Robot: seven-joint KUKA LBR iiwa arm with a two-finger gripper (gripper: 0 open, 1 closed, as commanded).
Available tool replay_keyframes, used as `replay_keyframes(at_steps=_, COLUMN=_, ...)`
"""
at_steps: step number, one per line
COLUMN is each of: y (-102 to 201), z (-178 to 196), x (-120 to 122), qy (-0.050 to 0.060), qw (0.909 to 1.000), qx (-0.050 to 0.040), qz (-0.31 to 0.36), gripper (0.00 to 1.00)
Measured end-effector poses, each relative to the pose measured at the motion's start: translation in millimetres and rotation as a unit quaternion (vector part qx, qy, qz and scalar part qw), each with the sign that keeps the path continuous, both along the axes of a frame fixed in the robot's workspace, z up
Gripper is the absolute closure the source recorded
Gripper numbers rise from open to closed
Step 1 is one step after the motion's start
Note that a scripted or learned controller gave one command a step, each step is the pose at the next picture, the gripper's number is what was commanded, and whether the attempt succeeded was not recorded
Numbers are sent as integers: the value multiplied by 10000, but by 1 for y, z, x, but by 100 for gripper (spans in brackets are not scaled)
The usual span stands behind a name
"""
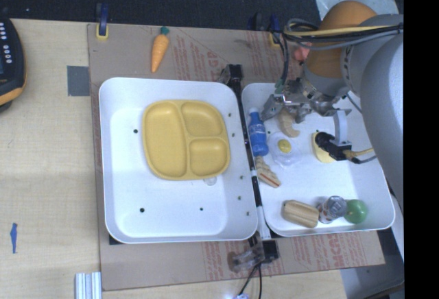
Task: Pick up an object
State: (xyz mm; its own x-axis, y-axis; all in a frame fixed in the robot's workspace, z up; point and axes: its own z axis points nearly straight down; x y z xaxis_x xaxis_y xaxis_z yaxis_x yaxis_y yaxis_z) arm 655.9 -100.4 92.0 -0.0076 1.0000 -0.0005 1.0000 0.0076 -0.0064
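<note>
The grey arm reaches in from 3 o'clock, and its two-finger gripper hangs low over the 12 o'clock part of the right shallow white bin. Whether the claw is wide or narrow I cannot tell, and I see nothing held in it.

The nearest thing is a small pale beige curved piece, lying just beside the gripper at its 6 o'clock. At the 9 o'clock wall of this bin lies a blue plastic bottle, and below it a small tan striped piece. A light wooden cylinder lies at 6 o'clock, with a round green ball at 5 o'clock.

The left shallow white bin holds a yellow divided plastic plate. An orange toy carrot lies outside, at this bin's 12 o'clock.
</note>
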Motion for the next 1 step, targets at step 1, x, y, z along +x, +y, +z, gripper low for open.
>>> replay_keyframes(at_steps=1, y=-2, z=10, x=0, qy=16, qw=10000, qx=-4, qz=13, gripper=100)
